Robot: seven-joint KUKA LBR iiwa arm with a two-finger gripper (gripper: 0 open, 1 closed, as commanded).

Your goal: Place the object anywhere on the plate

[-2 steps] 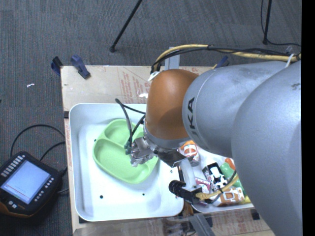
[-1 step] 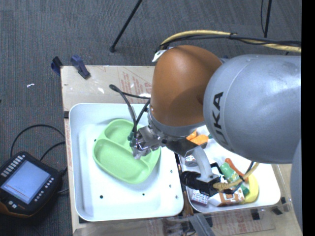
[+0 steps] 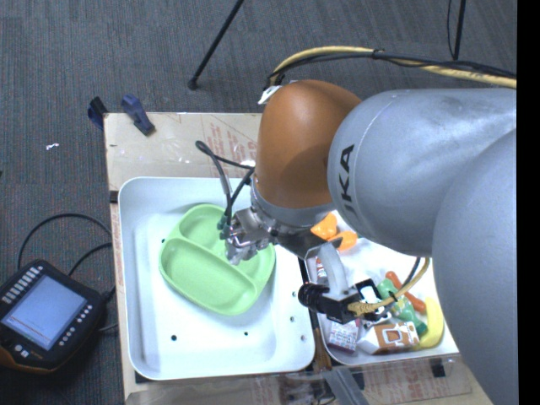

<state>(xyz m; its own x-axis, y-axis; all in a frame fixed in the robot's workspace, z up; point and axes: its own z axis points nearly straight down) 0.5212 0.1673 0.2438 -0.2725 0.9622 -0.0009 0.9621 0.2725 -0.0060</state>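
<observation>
Far left, on the floor beside the bench: a teach pendant (image 3: 46,313) with a lit screen, cable looping up behind it.

Bench's far-left corner: 2 blue clamps (image 3: 135,113) at the edge.

Left bin (image 3: 135,310): a green divided plate (image 3: 202,268) lies flat near the bin's middle, 2 compartments visible, tilted toward the far-right corner. The gripper (image 3: 239,245) hangs directly over the plate's right side, near the divider. Cannot tell how it is set; the wrist hardware is too cluttered, and nothing can be made out in its grasp.

The arm (image 3: 380,184) with its orange band covers the far-right part of the left bin and most of the right bin.

Right bin (image 3: 333,354): a heap of small items (image 3: 396,315) near the front edge, among them a carton-like pack (image 3: 390,337), a yellow piece (image 3: 434,327), green and red bits. An orange object (image 3: 332,229) peeks out at the bin's far-left corner, under the arm. Which one is the task's object cannot be told.
</observation>
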